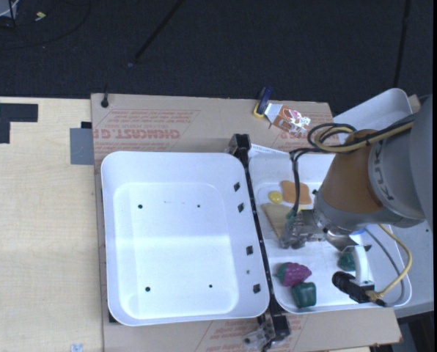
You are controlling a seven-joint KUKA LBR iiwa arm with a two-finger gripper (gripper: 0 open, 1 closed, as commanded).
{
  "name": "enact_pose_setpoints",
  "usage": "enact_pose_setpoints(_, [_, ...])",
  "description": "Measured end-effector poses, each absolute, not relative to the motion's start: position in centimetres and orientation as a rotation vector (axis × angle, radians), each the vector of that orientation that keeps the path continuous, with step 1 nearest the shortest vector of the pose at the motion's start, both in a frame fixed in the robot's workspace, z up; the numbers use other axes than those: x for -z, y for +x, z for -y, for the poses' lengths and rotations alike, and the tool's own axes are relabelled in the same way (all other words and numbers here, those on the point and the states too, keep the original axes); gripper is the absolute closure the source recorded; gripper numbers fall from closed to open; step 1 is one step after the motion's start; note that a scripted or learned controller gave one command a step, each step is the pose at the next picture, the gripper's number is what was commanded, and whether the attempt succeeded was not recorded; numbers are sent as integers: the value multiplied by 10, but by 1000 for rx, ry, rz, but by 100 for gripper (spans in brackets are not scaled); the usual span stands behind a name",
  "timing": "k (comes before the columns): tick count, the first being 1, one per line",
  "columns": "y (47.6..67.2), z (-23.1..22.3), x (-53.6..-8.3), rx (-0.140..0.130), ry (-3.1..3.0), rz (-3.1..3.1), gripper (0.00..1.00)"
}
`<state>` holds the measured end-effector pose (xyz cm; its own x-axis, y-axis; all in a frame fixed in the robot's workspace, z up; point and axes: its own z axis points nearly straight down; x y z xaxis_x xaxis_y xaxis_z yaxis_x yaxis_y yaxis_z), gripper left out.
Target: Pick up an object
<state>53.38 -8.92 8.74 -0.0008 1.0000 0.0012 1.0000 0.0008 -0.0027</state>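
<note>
Overall brightness moderate; light falls from above. Left bin (123,196): floor close to overexposed, brightest patch right of centre and low, left inner wall shaded grey. Arm (365,182) casts soft shade on the right bin (271,173) beneath it. Background floor (204,35) almost black, detail lost. Whole frame soft and grainy; small items lack crisp edges.

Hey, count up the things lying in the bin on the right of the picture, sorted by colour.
yellow piece: 1
orange piece: 1
tan wedge: 1
purple piece: 1
green: 2, the dark green block and the teal piece
Total: 6 in view
</note>
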Motion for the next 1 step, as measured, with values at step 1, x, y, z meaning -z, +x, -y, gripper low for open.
enact_pose_setpoints(1, [474,133,-89,-2,-2225,2217,100])
